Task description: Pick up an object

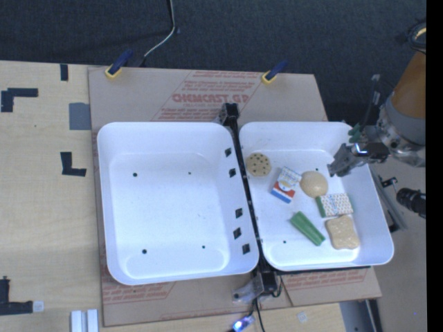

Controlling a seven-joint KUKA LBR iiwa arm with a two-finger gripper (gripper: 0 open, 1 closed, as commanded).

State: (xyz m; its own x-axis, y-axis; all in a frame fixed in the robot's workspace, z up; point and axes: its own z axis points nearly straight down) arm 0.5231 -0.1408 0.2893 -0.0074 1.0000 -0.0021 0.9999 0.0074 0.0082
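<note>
I see pincer (344, 162) over right bin (377, 206) far rim, grip state unclear. Tan ball (313, 184) just beside it, lower-left, apart.

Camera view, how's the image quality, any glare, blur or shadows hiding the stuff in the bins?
Camera view: lighting is even and soft, so the white bins read bright without harsh glare; shadows under the objects are faint; the gripper at the right bin's edge looks dark and slightly blurred, and the arm above it is soft; small items like the green stick stay distinguishable.
</note>
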